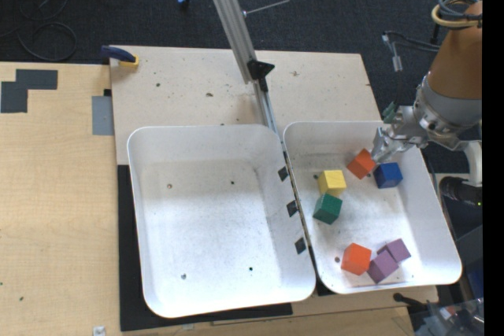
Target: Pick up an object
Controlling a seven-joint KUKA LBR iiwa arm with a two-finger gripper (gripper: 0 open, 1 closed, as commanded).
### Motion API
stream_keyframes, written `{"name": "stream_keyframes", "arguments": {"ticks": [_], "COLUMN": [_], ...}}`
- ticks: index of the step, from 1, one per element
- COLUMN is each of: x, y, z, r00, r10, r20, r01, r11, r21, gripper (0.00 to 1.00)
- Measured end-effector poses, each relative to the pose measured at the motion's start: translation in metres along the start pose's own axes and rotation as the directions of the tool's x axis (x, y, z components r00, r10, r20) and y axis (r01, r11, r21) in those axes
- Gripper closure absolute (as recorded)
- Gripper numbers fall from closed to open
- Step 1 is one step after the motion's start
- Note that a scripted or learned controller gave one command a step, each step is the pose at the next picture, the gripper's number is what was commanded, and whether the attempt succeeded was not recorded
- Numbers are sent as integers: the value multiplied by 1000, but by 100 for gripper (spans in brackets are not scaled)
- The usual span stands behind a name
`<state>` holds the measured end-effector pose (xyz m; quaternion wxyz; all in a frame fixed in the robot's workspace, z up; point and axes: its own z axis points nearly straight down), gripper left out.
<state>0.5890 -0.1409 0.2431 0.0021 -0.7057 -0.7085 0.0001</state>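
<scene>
Pincer (381, 153) low in right bin (441, 248), orange cube (361, 164) touching its tip, blue cube (387, 175) just beside; grip state unclear.

We see two bins side by side on the bench: the left bin (157, 161) and the right bin (429, 248); a slanted rail (232, 20) rises behind the seam between them. In the right bin, two blocks (375, 169) lie at the back under the gripper (383, 151); two more (329, 195) sit near the left wall; three (376, 258) cluster at the front.
</scene>
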Motion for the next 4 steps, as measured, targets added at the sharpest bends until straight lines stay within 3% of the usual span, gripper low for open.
{"name": "stream_keyframes", "arguments": {"ticks": [2,4], "x": [110,197], "y": [23,28], "z": [-5,8], "r00": [1000,1000], "r10": [0,0], "r20": [1,2], "r01": [0,0], "r11": [1000,1000], "r21": [-2,-1], "gripper": [100,100]}}
